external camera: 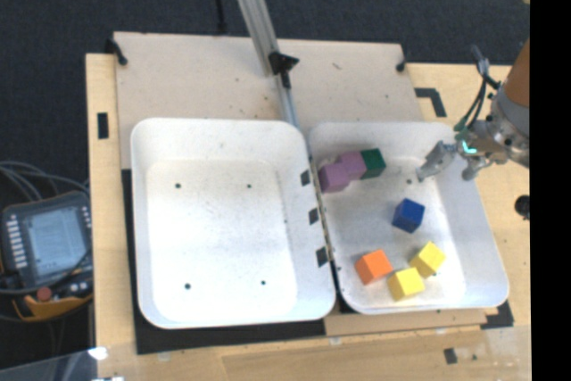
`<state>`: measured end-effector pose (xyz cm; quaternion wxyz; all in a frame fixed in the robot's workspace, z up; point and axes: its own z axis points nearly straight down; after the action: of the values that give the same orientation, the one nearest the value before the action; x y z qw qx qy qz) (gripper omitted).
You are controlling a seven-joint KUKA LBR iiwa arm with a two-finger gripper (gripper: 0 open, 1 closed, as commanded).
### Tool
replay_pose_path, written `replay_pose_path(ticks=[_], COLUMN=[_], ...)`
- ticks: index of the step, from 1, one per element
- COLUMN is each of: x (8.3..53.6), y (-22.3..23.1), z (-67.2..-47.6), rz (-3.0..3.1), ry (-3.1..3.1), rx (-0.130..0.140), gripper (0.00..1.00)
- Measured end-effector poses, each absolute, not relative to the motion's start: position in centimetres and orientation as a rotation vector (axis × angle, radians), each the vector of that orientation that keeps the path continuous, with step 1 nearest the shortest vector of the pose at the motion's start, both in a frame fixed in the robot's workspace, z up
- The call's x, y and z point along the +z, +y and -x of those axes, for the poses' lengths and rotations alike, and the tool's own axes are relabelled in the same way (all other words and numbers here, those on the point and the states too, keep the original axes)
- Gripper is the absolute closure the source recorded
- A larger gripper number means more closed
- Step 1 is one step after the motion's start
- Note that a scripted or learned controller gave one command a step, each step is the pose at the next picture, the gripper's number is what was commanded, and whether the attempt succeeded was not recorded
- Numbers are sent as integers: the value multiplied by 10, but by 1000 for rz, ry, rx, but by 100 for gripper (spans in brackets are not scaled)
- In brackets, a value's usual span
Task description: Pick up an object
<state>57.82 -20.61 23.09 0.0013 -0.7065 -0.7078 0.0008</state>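
The gripper [443, 160], fingers spread and grasping nothing, hangs over the right bin's [486, 232] far-right edge, with the blue cube [409, 215] nearest (toward the bin's middle, ahead of 5 other blocks) and slightly nearward-left.

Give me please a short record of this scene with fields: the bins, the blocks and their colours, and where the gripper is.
left bin: white, no blocks in it
right bin: white, holds all six blocks
purple block: by the top left, touching the green block
blue block: near the middle, apart from the others
orange block: lower part
yellow blocks: two, and, lower right
gripper: over the upper right of the right bin, nothing between its fingers
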Motion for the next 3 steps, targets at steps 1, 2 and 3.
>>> replay_pose_path(ticks=[1,2,3], x=[233,189,139], y=[-206,-202,-205], z=[-579,-574,-583], rz=[2219,2220,2222], ry=[-2226,-2221,-2218], rx=[0,4,5], gripper=[0,0,0])
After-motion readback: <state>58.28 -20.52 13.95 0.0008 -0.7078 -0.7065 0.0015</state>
